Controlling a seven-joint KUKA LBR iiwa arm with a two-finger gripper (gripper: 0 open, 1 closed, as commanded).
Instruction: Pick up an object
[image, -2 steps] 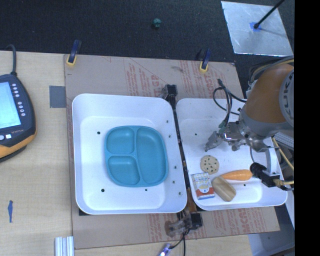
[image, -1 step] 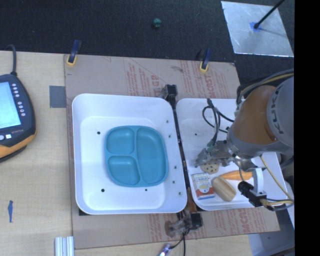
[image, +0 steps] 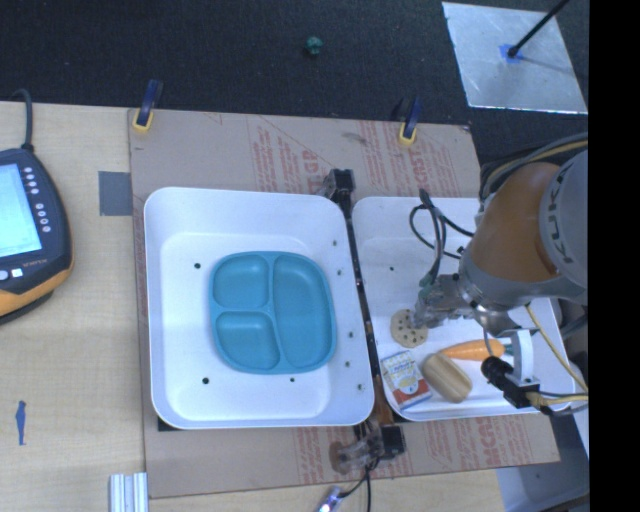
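Note:
In the right bin (image: 392, 226) lie a round tan cracker-like disc with holes (image: 405, 326), a small white and red packet (image: 402, 376), a tan bread-roll shape (image: 447, 378) and an orange carrot (image: 470, 351). My gripper (image: 437, 305) hangs low over the bin, just right of the disc and above the roll. The wrist and orange band hide its fingers.
The left bin (image: 175, 300) holds a blue three-part plate (image: 272, 311). A pendant with a screen (image: 25, 230) lies on the bench at far left. Clamps (image: 146, 106) (image: 408, 120) pin the cardboard at the back. Cables loop over the right bin's back part.

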